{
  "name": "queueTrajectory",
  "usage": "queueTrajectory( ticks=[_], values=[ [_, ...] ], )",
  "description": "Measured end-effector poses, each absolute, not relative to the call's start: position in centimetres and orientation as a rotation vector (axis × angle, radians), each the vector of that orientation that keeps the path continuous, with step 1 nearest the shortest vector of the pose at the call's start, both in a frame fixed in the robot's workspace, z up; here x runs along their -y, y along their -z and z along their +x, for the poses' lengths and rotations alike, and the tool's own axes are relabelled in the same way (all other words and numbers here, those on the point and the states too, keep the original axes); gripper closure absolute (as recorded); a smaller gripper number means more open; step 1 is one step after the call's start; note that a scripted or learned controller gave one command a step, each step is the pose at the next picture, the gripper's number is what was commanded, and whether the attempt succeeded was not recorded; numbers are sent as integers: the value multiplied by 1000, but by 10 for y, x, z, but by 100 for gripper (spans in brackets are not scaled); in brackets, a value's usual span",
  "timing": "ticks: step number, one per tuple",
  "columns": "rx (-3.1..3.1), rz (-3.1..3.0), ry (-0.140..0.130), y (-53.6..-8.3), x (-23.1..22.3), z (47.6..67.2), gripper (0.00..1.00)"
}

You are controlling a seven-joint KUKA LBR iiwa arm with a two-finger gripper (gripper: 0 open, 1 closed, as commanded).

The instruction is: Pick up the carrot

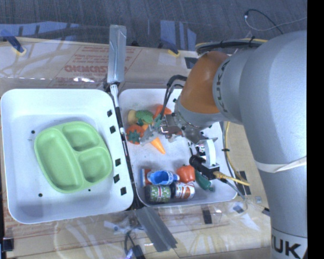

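While poised low over the right bin (227, 144), gripper (163, 127) just above the carrot (159, 145), finger spread impossible to tell. Crowded by toy vegetables (140, 124) to the left; bottles (167, 185) nearer the front wall.

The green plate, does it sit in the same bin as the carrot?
No, the green plate lies in the left bin, while the carrot lies in the right bin.
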State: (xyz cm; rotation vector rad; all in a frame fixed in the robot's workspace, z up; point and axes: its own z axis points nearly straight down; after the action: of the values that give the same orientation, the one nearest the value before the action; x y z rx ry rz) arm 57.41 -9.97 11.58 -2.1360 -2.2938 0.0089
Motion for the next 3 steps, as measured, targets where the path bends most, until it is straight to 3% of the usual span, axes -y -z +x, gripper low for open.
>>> queueTrajectory(
  ticks=[1, 2, 3],
  values=[
    [2296, -2134, -9, -126, 101, 575, 100],
    [2297, -2134, -9, -127, 101, 575, 0],
    [2340, -2087, -5, -91, 99, 591, 0]
  ],
)
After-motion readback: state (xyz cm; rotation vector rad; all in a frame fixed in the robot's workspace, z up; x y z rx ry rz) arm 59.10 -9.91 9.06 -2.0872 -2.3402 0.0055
